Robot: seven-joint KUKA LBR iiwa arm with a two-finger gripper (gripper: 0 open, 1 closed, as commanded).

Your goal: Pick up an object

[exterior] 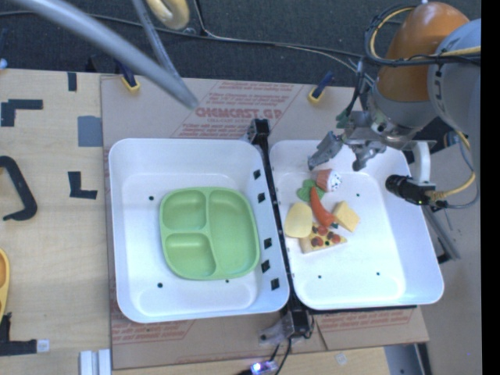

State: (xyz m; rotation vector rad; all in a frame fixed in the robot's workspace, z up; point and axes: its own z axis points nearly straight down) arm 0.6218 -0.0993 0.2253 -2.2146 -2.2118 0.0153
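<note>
1. The grey arm with its orange band enters from the upper right of the frame, and its two-finger gripper (pixel 344 156) hangs over the upper part of the right-hand shallow white bin (pixel 391 276).
2. The jaws are spread apart, with nothing between them.
3. The small toy food pieces lie clustered in the left half of that bin, just below the gripper: a pale yellow rounded piece (pixel 298 220), a red-orange carrot-like stick (pixel 319 207), a yellow wedge (pixel 346 216), a flat pizza-like slice (pixel 322 241) and a small white speckled piece (pixel 333 181).
4. The left-hand white bin (pixel 133 209) holds a light green plastic divided tray (pixel 209 233) near its centre.
</note>
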